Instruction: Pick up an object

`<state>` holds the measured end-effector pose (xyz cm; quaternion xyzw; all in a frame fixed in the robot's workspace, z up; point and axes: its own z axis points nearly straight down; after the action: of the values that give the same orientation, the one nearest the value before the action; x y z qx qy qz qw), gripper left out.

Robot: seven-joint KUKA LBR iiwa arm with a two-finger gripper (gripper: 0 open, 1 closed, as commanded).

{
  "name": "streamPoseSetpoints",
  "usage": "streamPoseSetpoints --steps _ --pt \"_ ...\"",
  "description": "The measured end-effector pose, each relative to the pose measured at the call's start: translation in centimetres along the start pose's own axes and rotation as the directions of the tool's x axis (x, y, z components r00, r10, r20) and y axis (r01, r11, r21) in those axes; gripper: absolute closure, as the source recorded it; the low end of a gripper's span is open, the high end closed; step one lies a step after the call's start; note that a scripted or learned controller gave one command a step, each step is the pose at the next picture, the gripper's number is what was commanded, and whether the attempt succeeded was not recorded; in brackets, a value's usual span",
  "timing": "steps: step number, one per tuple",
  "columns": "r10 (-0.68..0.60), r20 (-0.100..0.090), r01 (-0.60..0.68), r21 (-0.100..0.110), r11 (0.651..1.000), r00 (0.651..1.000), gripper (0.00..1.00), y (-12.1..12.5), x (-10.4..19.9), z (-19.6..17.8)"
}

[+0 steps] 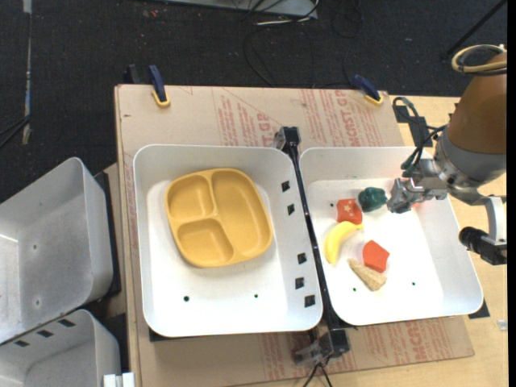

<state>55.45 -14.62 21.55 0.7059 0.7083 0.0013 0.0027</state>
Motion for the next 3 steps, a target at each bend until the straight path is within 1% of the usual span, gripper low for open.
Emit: streamPoseSetpoints --steps 1,2,3 --pt "-0.001 0.000 0.001 0.000 1.000 1.000 1.00 0.2 0.0 -5.3" --pt "-0.003 -0.003 0.003 0.008 1.000 1.000 1.00 -0.8 4.9 -3.8" --pt "-0.005 -0.004 0.005 0.008 1.000 1.000 1.00 -1.8 10.9 -3.9"
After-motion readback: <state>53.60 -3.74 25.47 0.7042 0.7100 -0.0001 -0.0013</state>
